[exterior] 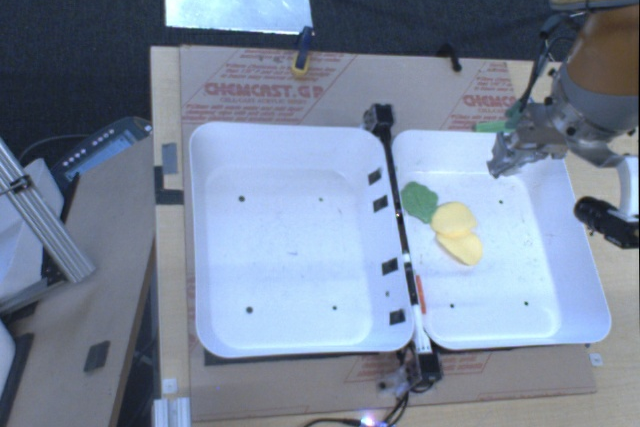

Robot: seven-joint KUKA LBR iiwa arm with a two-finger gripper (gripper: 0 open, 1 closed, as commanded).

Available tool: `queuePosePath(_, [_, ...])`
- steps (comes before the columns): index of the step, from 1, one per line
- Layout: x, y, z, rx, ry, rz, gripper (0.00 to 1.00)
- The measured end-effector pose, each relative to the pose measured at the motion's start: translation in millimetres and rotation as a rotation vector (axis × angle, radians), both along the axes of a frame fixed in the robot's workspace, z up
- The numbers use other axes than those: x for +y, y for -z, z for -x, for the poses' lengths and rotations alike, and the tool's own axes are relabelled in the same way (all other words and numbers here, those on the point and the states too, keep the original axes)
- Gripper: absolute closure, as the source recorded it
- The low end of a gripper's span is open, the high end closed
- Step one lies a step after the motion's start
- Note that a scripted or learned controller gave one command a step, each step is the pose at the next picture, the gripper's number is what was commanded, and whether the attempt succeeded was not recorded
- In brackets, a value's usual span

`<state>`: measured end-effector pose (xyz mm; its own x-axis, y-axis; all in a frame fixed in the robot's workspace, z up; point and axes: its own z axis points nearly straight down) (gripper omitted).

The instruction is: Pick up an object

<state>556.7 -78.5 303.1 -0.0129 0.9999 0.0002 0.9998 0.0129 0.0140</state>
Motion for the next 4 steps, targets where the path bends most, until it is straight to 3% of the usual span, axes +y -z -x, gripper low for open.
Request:
queuePosePath(1, [4, 107, 15, 0.022, 0.011, -0.001, 1.00])
queuePosePath(2, [42, -90, 36, -0.006, 0.004, -0.001, 1.00])
queuePosePath(3, [-35, -74, 67, 0.012, 0.018, 0.003, 1.00])
queuePosePath(4, [-63, -128, 70, 0.005, 0.014, 0.003, 1.00])
